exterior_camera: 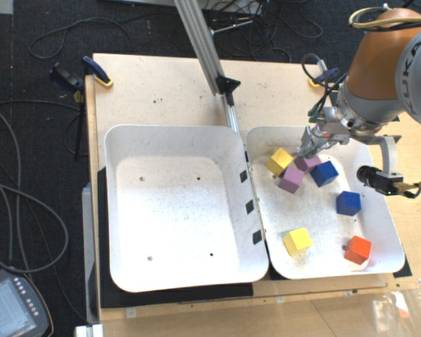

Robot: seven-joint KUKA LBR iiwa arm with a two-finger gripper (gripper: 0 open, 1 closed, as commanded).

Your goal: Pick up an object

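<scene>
- Purple block [292, 180] sits in the right bin [389, 248], upper middle, in a tight cluster with other cubes.
- Left bin [126, 146] sits to the left of the purple block, touching the right bin along a shared edge.
- Yellow cube [281, 161] is just up-left of the purple block, about touching it.
- Second yellow cube [297, 241] lies well below the purple block, near the front of the bin.
- Small purple piece [310, 163] sits just up-right of the purple block, right under the gripper tip.
- Gripper [310, 148] is down over the cluster, just above-right of the purple block; can't tell finger opening or whether anything is gripped, view too coarse.
- Blue cube [324, 173] is just right of the purple block.
- Second blue cube [348, 203] is further right and lower.
- Orange cube [358, 249] is far lower-right of the purple block, near the bin corner.
</scene>
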